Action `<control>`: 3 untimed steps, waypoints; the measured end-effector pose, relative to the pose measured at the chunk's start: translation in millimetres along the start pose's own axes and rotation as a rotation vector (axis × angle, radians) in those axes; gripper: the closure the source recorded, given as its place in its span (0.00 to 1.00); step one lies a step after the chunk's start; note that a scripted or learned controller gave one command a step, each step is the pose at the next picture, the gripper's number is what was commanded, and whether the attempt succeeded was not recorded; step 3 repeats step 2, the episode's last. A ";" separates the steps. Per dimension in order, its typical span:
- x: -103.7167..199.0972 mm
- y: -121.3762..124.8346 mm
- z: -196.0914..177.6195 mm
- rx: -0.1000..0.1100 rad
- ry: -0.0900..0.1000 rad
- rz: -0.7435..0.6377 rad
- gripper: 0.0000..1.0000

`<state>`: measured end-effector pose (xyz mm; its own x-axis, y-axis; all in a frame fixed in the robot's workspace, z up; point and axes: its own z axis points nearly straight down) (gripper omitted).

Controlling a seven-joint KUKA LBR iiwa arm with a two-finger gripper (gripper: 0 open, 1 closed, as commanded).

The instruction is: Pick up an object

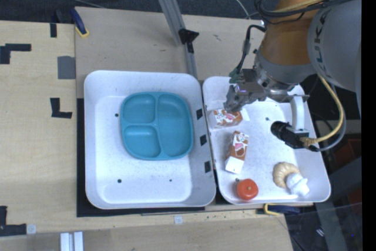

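Observation:
The right bin (314,179) holds several small items. A brown and white packet (226,118) lies near its upper left, a similar carton (238,150) sits in the middle, a red round object (247,188) rests at the front, and a tan pastry with a white tip (289,177) lies at the front right. My gripper (235,100) hangs over the upper left of this bin, its tip just above the brown and white packet. Nothing is seen held in it.
The left bin (103,179) carries a teal divided plate (157,125). A grey metal post (170,3) slants in from the top toward the bins' shared edge. The arm's bulk covers the right bin's upper right corner.

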<state>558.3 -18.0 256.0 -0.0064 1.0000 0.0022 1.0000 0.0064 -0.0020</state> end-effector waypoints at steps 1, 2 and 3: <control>54.2 -28.7 7.2 0.002 -0.001 0.000 1.00; 106.7 -41.8 8.7 0.002 -0.001 -0.001 1.00; 106.7 -41.8 8.7 0.002 -0.001 -0.001 1.00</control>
